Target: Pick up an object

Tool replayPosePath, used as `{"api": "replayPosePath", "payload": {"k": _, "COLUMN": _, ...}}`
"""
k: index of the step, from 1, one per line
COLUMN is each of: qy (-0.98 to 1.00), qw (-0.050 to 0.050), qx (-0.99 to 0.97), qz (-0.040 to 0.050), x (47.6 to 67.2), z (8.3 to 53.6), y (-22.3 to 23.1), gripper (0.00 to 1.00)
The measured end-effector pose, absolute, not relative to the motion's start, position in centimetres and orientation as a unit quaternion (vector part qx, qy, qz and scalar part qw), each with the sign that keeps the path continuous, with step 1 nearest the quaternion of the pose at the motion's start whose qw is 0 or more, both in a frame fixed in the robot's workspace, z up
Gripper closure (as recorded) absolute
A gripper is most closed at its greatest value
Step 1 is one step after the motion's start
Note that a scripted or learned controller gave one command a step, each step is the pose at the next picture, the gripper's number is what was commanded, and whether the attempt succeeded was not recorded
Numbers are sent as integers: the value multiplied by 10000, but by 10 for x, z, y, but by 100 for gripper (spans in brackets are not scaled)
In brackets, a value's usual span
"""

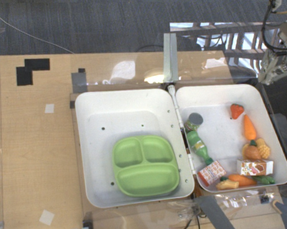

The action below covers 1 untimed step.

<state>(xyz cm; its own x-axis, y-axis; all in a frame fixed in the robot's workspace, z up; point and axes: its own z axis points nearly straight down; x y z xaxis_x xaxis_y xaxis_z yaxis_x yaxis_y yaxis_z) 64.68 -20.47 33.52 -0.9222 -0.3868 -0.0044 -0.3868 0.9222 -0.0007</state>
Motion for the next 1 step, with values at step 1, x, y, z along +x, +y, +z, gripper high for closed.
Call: {"api": "replayPosePath", "payload": {"k": 1, "qy": 9877, "qw": 26, "qx": -1563, "qz": 10, "x": 603, "z": 272, "y": -142, "gripper": 100}}
